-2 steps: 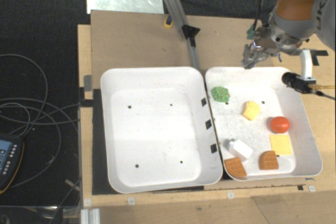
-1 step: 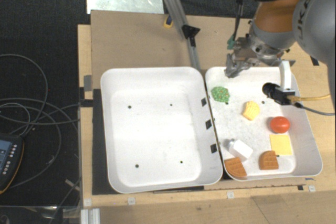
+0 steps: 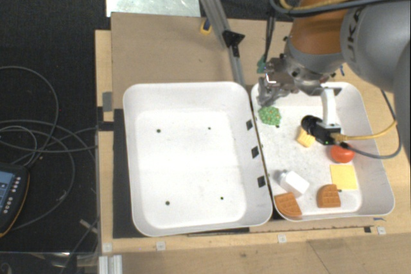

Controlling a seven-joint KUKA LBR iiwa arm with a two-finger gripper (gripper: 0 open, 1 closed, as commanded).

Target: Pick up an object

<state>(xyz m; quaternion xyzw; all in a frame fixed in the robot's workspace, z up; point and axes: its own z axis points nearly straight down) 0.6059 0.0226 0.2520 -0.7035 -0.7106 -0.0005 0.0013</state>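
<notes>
Gripper (image 3: pixel 266 94) sits upper centre-right, just above the green object (image 3: pixel 270 116) — finger state cannot be determined. No legible writing on the bin's (image 3: pixel 379 192) items.

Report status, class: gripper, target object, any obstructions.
Gripper low in right bin. Green object directly beneath, not held. Bin wall close alongside.

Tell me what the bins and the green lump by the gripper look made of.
Bins: smooth white moulded plastic, by the rounded rims and faint sheen. Green lump: bumpy matte surface, likely a plastic or rubber toy vegetable; too small to be sure.
</notes>
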